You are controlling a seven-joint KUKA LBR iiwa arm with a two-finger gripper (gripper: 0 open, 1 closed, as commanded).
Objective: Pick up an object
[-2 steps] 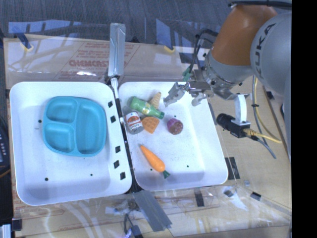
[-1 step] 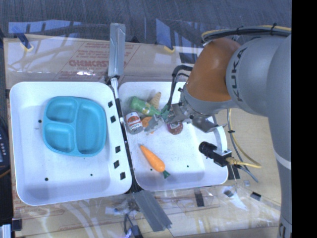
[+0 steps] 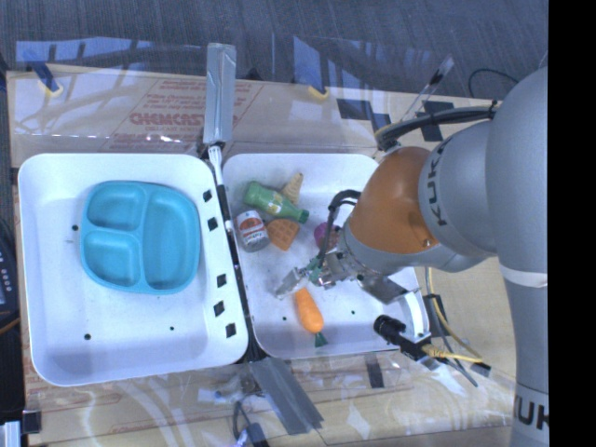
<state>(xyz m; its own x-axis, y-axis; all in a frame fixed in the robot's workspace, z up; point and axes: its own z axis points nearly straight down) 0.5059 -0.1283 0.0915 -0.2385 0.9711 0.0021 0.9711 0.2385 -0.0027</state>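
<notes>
In the right bin (image 3: 270, 338), a green bottle (image 3: 275, 201), can (image 3: 250, 229) and cone (image 3: 284, 234) are crowding the upper left corner. A carrot (image 3: 309, 311) is lying just below the gripper (image 3: 300, 278), leaving bare floor along the lower left.

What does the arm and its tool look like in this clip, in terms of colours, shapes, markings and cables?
The arm is made of bulky, rounded grey segments with a glossy orange band above the wrist. Dark KUKA lettering runs along the grey shell beside the band. The tool is small, metallic and silvery, with thin fingers. Black cables loop near the wrist and behind the arm.
</notes>
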